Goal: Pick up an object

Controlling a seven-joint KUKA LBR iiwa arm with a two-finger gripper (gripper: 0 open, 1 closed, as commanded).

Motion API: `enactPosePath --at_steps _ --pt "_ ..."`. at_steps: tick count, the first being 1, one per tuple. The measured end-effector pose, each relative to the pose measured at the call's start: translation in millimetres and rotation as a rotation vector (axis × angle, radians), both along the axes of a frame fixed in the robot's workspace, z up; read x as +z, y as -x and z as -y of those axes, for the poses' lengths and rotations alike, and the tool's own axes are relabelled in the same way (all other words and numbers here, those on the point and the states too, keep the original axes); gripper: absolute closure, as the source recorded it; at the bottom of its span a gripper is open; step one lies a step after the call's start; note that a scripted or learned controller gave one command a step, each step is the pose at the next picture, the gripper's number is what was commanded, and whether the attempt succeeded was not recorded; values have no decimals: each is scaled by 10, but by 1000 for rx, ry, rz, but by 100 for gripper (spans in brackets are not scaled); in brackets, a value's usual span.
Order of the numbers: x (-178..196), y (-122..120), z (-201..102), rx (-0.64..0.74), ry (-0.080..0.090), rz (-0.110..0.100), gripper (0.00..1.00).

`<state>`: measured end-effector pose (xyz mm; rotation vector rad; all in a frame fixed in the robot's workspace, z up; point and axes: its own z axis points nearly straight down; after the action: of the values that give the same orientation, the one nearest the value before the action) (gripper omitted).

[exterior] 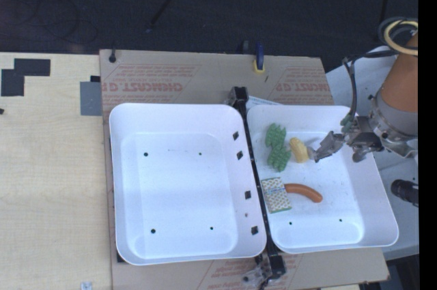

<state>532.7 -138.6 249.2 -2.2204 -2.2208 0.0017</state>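
My gripper (pixel 326 147) hangs over the right bin (pixel 372 227), just at three o'clock of a yellow piece (pixel 298 149). Green block (pixel 276 146) at nine; orange sausage (pixel 304 192) and patterned sponge (pixel 275 194) toward six.

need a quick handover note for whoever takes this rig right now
Claw: over the right bin, just right of the yellow piece; nothing seen between its fingers.
Things, all in the right bin: green piece by the left wall, yellow piece beside it, orange sausage-like piece lower down, checkered block at its left end.
Done: nothing lifted.
Left: grasp one object, probably the yellow one, and raise it.
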Motion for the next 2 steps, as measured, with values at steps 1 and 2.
enactPosePath --at_steps 1,2 --pt "97 0 4 1 -1 -2 100" --pt "657 -440 -812 7 0 5 100"
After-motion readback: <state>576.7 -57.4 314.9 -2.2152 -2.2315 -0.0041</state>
